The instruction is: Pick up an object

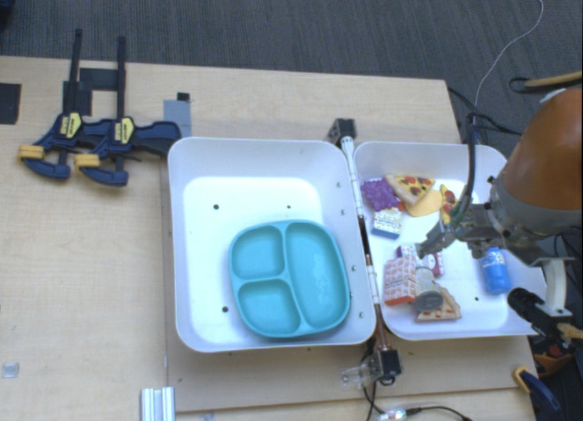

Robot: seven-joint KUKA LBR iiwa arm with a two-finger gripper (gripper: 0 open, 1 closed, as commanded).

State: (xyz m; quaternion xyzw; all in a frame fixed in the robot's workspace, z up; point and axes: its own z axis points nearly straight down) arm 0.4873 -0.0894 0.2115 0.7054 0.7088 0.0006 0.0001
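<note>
My arm (547, 169) came in from the right over the right bin (487, 323). My gripper (435, 244) hung low in that bin, near its middle; couldn't tell its state, too dark and small. Nothing visibly held.

Objects in the right bin: purple piece (378, 194) at upper left, pizza slice (413, 191) just right of it, both up and left of the gripper. Small white card (387, 222) below the purple piece, left of the gripper. Red-white packet (399, 281) just below-left of the gripper, close to it. Second pizza slice (437, 305) with a grey disc on it, directly below the gripper, near the bin's front wall. Blue bottle (495, 272) to the right of the gripper, partly under my wrist.

Left bin (187, 255) held a teal divided plate (290, 277), well apart from the gripper. Two blue clamps (91, 146) lay on the bench (82, 301) at far left.
</note>
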